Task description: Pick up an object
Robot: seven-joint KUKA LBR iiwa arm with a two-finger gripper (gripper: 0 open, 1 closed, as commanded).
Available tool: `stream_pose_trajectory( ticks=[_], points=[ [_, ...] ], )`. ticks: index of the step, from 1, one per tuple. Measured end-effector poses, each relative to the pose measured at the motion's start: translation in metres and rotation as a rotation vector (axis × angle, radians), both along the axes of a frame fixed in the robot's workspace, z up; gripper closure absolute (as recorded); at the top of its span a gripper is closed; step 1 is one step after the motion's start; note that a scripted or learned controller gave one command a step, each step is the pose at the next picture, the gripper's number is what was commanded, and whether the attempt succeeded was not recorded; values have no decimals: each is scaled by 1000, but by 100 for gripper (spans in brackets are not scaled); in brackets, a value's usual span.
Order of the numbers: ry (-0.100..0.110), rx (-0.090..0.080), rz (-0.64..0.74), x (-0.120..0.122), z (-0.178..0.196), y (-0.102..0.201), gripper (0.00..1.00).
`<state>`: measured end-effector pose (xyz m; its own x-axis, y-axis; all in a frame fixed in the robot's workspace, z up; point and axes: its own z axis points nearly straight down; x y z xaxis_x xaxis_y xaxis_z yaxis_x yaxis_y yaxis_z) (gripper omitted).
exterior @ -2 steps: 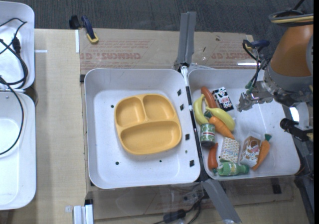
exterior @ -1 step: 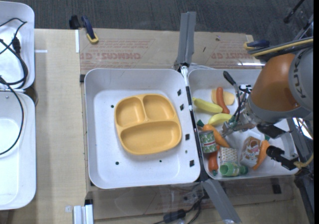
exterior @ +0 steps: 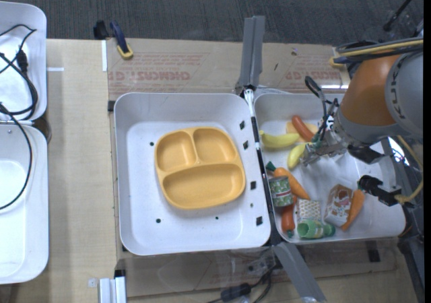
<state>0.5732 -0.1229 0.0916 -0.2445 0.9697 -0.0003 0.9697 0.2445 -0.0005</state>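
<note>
Low over the right bin (exterior: 397, 227), the pincer (exterior: 316, 152) hangs beside a yellow banana (exterior: 296, 155); whether it is apart or together on anything I cannot tell, as its dark metal tip blurs into cables there. Above it the grey arm (exterior: 404, 93) with its orange band (exterior: 367, 96) covers the bin's upper right part.

Crowding the pincer are a second banana (exterior: 279, 139) lying flat just to its left and an orange carrot-like piece (exterior: 303, 128) above that. Further down the same bin lie another carrot (exterior: 291, 184), a small can with a green label (exterior: 280, 192), a checked white packet (exterior: 308, 211), a green bottle (exterior: 315, 229) on its side, a printed pouch (exterior: 338, 204) and one more carrot (exterior: 355, 207) along the pouch's right edge. These are small, smooth toy-like foods, packed close along the bin's left and bottom walls.

In the left bin (exterior: 128, 180), shallow, white and round-cornered, sits a yellow plastic plate (exterior: 200, 167) with three compartments, tilted slightly off square.

Both bins rest on the table (exterior: 74, 160), a pale wood surface with brown cardboard (exterior: 161, 66) laid behind them. A blue-and-yellow clamp (exterior: 120, 40) lies at the cardboard's far left corner.
</note>
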Motion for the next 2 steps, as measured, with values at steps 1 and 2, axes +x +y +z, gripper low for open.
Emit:
stream_pose_trajectory(
  ticks=[1, 2],
  points=[
    [-2, -1, 111, 71, 1, 3, 0],
    [-3, -2, 151, 86, 1, -57, 0]
  ],
)
